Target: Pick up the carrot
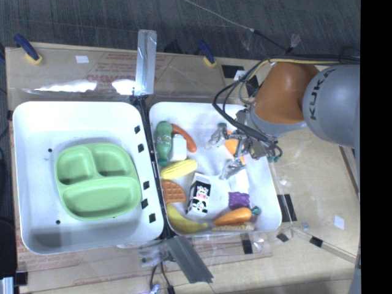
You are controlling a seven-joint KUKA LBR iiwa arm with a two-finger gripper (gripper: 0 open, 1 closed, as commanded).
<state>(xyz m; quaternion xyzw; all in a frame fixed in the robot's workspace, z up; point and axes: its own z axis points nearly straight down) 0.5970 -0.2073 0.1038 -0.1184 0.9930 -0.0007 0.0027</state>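
The carrot (234, 215), orange with a green tuft at its right end, lies along the front wall of the right bin (264, 164). My gripper (225, 151) hangs over the bin's right half, well behind the carrot and apart from it. Its two silvery fingers (216, 135) are spread wide, so it is open. A small orange piece (232, 146) shows in the gap between them, and I cannot tell what it is or whether it touches either finger.
The right bin also holds a purple item (239, 199), a cow-print carton (199, 196), a banana (184, 221), a waffle (173, 191), a corn cob (178, 168), a green vegetable (163, 141) and an orange pepper (185, 137). The left bin (37, 225) holds a green divided plate (97, 180).
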